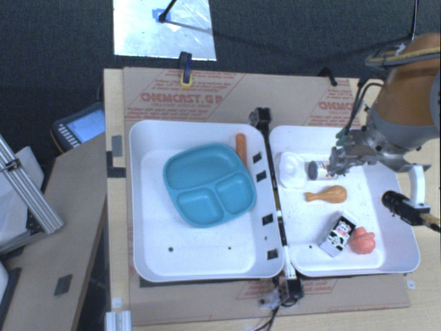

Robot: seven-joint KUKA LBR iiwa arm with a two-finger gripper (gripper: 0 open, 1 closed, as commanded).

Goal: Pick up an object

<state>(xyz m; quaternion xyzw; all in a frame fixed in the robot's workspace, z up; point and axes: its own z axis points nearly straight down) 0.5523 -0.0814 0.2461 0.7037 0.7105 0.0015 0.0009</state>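
Camera view puts your gripper (335, 163) low over the right bin (396, 254), hanging from the grey and orange arm (406, 102) near that bin's upper middle. You cannot tell from this slant how its tip is set, since the wrist body covers it.

Nothing reads as held. Just beside the gripper on the side away from the arm sits a small dark-and-silver piece (313, 169), and beyond that a white cup-like object (290, 168), though both are blurred enough that their shapes are only a guess. Directly beneath the gripper in the frame, close by, lies a tan drumstick toy (328, 196). Further below sit a black-and-white carton (339, 235) and a pink toy (362, 241), touching each other. Well away from the gripper, across the divider, the left bin (148, 205) carries a blue divided plate (208, 184) with an orange stick (240, 147) at its edge.

You appear to be at the approach or descent stage of a pick. Your next move calls for settling on one target, most plausibly the small piece or the drumstick, centring over it, then lowering and closing before any lift.
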